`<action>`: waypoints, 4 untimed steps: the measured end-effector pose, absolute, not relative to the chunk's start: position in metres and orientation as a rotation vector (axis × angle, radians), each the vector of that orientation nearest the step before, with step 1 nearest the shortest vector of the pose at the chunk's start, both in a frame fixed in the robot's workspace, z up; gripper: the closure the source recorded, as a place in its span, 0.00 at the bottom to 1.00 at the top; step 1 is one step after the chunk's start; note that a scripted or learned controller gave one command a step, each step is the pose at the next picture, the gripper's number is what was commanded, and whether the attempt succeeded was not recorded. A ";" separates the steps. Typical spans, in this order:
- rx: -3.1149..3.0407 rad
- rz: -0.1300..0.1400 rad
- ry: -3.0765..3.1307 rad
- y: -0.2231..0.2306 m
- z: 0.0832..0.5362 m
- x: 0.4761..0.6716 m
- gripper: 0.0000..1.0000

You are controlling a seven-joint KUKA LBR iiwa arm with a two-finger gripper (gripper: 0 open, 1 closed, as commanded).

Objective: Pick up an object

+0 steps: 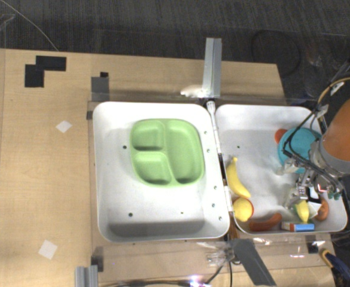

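Along the right bin's [264, 115] front edge lie a brown sausage [264, 222], a small blue block [303, 226] and a yellow lemon [243, 208]. Just behind the block sits a small yellow piece [303, 211], directly under my hand [309, 190]; whether my hand is clenched or released I cannot tell. My teal cup [297, 145] and arm crowd the right side. Against the left wall lies a banana [237, 181]. Across the divider, the left bin [112, 160] carries a green divided plate [166, 151]. No writing is legible.
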State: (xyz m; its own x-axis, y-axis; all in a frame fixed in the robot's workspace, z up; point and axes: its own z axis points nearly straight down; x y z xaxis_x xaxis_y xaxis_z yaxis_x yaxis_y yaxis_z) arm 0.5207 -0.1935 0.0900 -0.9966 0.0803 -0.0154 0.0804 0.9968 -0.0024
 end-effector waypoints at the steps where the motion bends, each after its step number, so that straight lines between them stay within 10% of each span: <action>1: 0.239 -0.005 3.114 -0.192 0.090 0.493 0.00; 4: 0.650 -0.002 3.058 -0.206 0.090 0.491 0.00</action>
